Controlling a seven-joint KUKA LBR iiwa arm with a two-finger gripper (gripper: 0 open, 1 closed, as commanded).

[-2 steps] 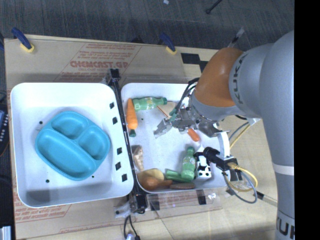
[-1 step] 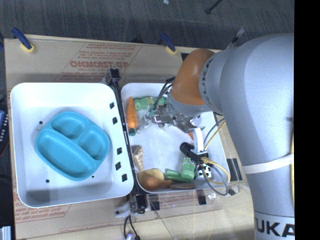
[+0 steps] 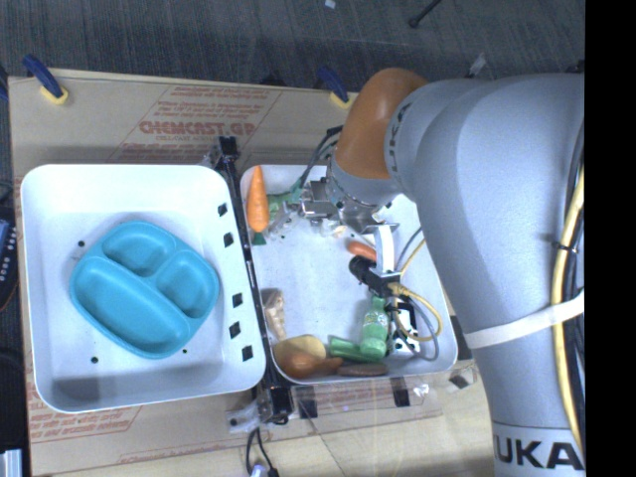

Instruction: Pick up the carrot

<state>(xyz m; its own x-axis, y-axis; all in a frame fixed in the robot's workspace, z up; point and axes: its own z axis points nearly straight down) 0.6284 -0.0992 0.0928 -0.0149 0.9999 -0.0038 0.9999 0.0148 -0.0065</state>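
Carrot (image 3: 256,199): orange, tapered, lying lengthwise against the right bin's (image 3: 298,266) left wall, green top beside it. Gripper (image 3: 320,204) sits just right of it; its jaw state cannot be told.

Brown paper-covered bench (image 3: 149,117), two white bins side by side, left bin (image 3: 60,217), right bin (image 3: 308,276)

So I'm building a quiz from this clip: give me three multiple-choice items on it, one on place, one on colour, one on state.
1. The carrot lies where?
A. right bin, by its left wall
B. left bin
C. on the cardboard

2. The divided plate is which colour?
A. red
B. blue
C. yellow

3. How does the carrot rest?
A. lifted clear of the bench
B. standing on the plate
C. lying in the bin

Key: 1 A, it lies along the divider; 2 B, plainly blue; 3 C, it rests on the bin floor.
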